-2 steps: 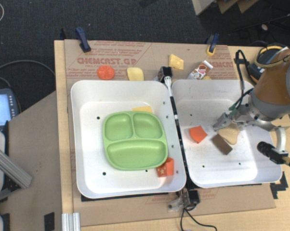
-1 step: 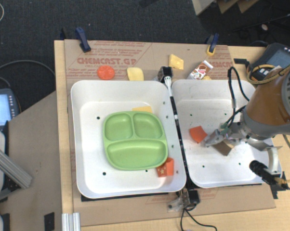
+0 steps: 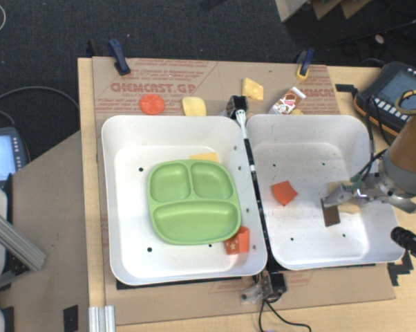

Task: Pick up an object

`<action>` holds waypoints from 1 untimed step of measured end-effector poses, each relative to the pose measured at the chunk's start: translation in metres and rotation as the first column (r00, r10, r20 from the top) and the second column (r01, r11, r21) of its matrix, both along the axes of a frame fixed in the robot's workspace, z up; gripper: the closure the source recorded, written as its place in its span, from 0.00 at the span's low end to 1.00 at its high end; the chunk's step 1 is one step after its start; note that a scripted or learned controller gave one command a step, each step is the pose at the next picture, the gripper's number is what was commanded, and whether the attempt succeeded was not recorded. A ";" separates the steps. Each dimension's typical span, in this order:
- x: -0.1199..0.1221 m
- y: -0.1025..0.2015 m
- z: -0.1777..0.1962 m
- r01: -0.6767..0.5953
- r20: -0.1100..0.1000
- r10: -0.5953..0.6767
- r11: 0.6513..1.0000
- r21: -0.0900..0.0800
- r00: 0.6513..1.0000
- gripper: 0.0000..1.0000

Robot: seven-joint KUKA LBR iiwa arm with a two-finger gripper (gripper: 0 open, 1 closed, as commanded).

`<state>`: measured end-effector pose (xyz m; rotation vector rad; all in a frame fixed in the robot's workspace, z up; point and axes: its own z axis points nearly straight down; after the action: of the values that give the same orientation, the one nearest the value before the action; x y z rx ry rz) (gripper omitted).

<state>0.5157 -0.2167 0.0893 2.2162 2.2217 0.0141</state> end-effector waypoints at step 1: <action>0.003 0.006 0.012 -0.005 0.006 0.005 1.000 0.001 1.000 1.00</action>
<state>0.5187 -0.2111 0.1014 2.2086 2.2250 0.0218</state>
